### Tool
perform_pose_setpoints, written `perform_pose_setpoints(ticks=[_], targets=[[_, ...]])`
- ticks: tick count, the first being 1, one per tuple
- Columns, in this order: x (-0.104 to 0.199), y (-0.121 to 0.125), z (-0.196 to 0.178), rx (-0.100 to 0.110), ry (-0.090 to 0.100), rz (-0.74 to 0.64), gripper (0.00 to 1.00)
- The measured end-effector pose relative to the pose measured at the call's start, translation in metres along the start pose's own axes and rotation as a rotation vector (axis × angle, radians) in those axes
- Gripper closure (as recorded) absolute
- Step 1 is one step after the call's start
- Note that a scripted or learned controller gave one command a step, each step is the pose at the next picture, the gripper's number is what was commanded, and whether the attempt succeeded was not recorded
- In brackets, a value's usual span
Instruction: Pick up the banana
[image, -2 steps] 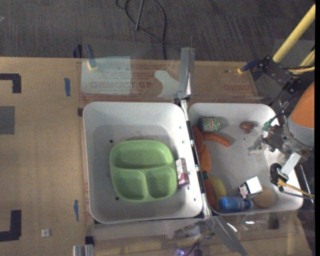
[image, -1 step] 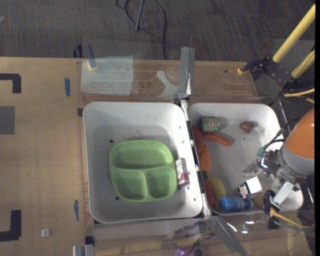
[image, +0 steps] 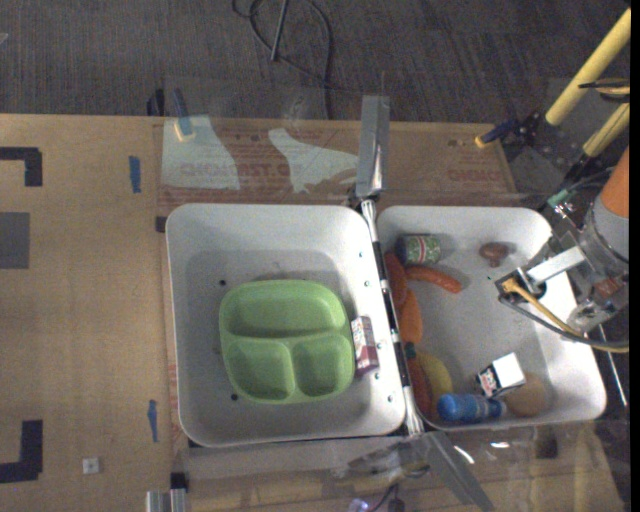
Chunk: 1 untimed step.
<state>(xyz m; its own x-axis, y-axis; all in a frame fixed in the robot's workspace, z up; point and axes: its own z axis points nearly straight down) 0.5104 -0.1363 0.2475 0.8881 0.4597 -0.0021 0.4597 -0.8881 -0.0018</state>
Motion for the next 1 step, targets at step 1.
perform_pose_setpoints(ticks=[1], targets=[[-0.0326, 0.0139, 0.053, 0.003, -0.002, 0.273, 0.0]])
